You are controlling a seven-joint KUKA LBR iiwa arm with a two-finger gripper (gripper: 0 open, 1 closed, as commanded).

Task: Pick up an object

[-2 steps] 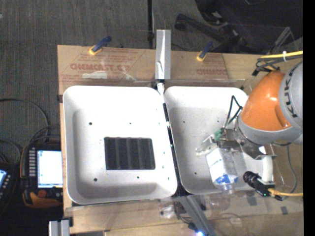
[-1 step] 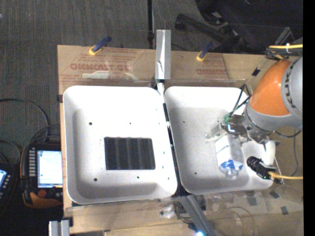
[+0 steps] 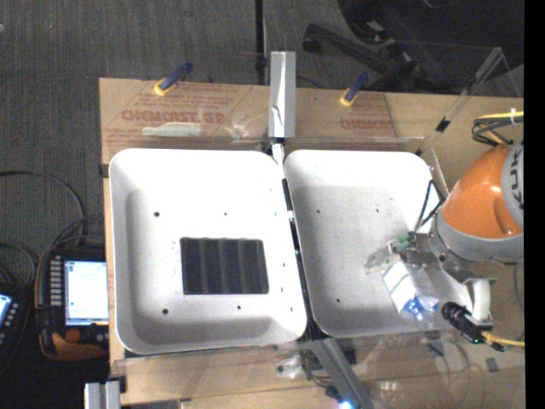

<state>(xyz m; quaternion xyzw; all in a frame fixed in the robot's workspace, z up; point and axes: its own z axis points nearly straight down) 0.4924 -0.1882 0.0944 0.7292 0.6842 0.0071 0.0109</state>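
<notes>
Gripper (image 3: 400, 267) at the right bin's (image 3: 341, 186) four-o'clock corner; finger state cannot be told. One dark ribbed rectangular object (image 3: 224, 265) lies flat in the left bin (image 3: 136, 186), long axis three-to-nine o'clock. Bins: two, side by side.

Two blue-handled clamps (image 3: 173, 78) (image 3: 355, 88) on bench back edge; handheld control pendant (image 3: 75, 301) on floor, left of bench.
</notes>
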